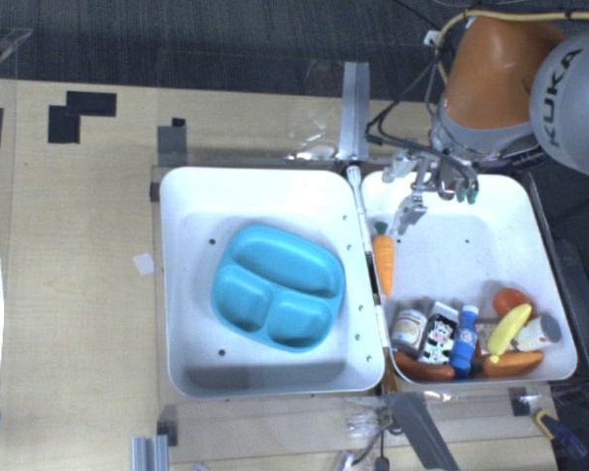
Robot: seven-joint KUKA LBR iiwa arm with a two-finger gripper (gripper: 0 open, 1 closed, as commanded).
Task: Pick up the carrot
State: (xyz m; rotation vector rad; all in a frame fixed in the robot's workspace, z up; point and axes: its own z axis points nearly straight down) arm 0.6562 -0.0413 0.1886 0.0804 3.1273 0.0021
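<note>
Carrot (383, 263), slim orange plastic with a green top, lies free along the left wall of the right bin, gripper just above its green end.

Pale wooden surface (69, 292) carries two shallow white bins. Left bin (191, 224) holds a blue three-compartment plastic tray (278, 285) near its centre. Right bin (501, 234) holds the carrot lengthwise against the divider, and a cluster along the near wall: small tin can (408, 329), cow-print carton (439, 335), blue bottle (463, 340), yellow banana (508, 325), red tomato (511, 300), brown sausage (422, 367). Grey arm with orange band (491, 57) reaches from the right. Gripper (408, 211) hangs near the carrot top; fingers point down, nothing between them; spread or closed: cannot tell.
</note>
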